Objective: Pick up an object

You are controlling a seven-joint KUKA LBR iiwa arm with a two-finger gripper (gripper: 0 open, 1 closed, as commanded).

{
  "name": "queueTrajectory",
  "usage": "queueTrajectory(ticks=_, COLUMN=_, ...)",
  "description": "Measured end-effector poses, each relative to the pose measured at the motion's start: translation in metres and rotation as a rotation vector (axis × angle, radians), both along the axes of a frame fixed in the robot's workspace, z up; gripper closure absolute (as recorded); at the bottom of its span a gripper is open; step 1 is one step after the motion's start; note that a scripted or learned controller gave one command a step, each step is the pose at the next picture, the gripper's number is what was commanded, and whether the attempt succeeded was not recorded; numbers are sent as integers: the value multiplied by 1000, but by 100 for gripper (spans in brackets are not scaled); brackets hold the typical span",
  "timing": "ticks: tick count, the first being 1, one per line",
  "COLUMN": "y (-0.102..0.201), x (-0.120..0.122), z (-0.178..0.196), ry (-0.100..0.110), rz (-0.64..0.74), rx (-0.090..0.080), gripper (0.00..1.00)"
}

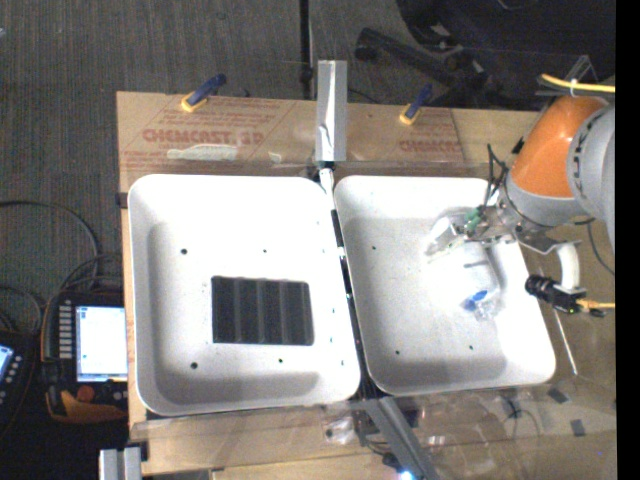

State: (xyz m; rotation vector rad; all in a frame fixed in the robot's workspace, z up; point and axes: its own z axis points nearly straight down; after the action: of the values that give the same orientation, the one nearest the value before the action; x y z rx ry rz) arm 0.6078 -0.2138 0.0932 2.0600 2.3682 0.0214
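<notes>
A: Where was the arm (560, 163)?

B: It reached in from the right, its orange band above the far right corner of the right bin (380, 268). The gripper (470, 230) hung over that bin's upper right part, pointing left.

A: Open or closed?

B: I could not tell; the tip was a pale blur against the white floor, and nothing could be made out in its grasp.

A: And the thing to pick up?

B: A small clear object with blue on it (480, 303) lay on the floor of the right bin, toward its right wall, just below the gripper and apart from it. Its shape was too faint to name.

A: What about the other bin?

B: The left bin (160, 228) held a dark ribbed rectangular tray (262, 311), flat near the middle, a little toward the front.

A: Anything around them?

B: A brown board (230, 128) lay behind the bins with two blue-and-yellow clamps (203, 92) on its far edge, and a handheld screen (100, 341) sat left of the bench
</notes>
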Motion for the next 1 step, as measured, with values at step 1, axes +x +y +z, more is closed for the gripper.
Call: queueTrajectory(ticks=1, y=1, x=65, z=5, ry=21, rz=-31, rx=9, gripper=0)
